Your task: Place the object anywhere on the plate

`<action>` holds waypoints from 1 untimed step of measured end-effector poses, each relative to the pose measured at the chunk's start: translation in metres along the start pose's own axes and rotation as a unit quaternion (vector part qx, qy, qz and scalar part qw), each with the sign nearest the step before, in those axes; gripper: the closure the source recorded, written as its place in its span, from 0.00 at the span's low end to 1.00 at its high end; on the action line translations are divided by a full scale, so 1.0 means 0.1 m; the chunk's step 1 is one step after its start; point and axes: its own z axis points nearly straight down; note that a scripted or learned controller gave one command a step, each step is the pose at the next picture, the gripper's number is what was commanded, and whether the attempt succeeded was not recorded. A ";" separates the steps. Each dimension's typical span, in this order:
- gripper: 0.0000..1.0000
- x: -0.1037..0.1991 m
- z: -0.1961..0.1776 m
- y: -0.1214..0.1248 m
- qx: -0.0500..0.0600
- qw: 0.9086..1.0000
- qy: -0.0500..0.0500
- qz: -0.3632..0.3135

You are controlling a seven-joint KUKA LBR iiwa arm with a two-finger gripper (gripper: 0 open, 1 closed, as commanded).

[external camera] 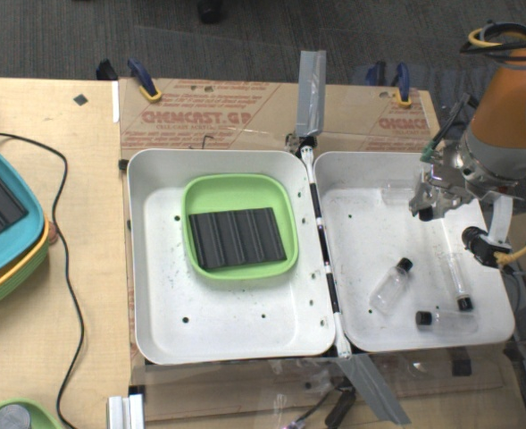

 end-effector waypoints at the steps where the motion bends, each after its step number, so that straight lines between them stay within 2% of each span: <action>1: 0.00 0.00 0.00 0.00 0.000 1.000 0.000 0.000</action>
